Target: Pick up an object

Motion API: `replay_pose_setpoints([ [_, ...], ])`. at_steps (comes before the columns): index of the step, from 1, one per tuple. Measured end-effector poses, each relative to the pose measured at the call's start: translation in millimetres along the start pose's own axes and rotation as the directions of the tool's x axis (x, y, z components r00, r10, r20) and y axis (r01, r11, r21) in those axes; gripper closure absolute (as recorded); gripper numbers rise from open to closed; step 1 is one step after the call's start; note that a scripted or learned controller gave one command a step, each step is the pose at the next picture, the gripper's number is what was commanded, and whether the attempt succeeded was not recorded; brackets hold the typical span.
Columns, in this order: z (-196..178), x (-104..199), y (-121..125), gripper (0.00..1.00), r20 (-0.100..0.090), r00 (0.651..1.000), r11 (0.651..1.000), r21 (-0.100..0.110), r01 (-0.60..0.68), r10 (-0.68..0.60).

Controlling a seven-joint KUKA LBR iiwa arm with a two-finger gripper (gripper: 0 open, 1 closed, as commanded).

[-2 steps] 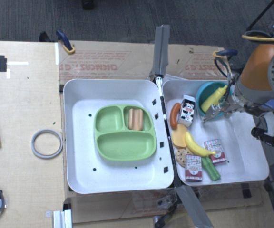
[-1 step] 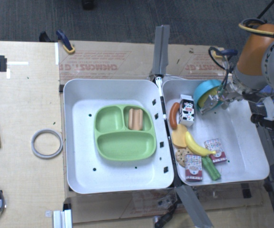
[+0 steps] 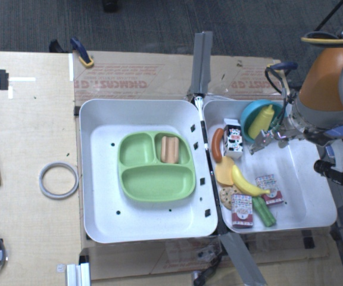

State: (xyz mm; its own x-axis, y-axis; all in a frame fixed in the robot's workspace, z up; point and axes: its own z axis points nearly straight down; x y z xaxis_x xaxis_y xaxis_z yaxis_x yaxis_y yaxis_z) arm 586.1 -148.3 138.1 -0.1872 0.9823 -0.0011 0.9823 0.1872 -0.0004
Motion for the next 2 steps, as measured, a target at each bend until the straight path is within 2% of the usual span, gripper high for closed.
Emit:
replay_pose_setpoints([
  [1, 47, 52, -59, 0.00, -0.001, 1.000, 1.000, 0.002, -0.026, 0.026],
  [2, 46, 14, 44, 0.00, 0.001, 0.996, 0.996, 0.000, -0.084, 0.084],
])
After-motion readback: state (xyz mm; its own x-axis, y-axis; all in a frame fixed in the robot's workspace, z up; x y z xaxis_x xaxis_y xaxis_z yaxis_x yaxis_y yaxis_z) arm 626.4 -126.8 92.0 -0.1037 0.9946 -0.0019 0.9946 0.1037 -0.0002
